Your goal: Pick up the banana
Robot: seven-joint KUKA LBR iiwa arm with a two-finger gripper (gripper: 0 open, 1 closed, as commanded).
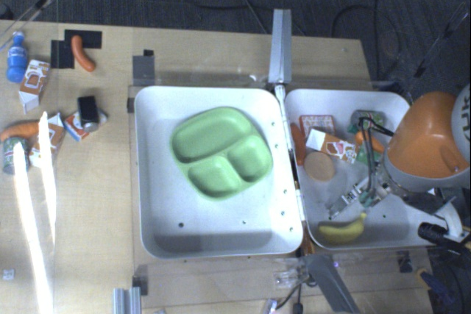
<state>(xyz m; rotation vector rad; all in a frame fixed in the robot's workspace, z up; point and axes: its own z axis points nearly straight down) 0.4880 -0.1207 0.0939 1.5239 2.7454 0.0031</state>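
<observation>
I am hovering the claw (358,195) just above the banana (343,230) in the right bin (397,243); nothing lifted yet, grip state unclear.

The arm (430,151) shows as a broad, rounded shell of bright orange with a smooth, slightly glossy surface, lighter along its upper curve and shading darker toward its lower rim. Beneath the orange band sits a pale grey ring, and a further grey-white curved casing with dark marks on it lies against the orange on its far right. Dark, thin cables run along the wrist and loop around the orange band's left side. The gripper (352,201) is a slender assembly of silver-grey metal with small dark parts, blurred, and its detail is too fine to make out.
</observation>
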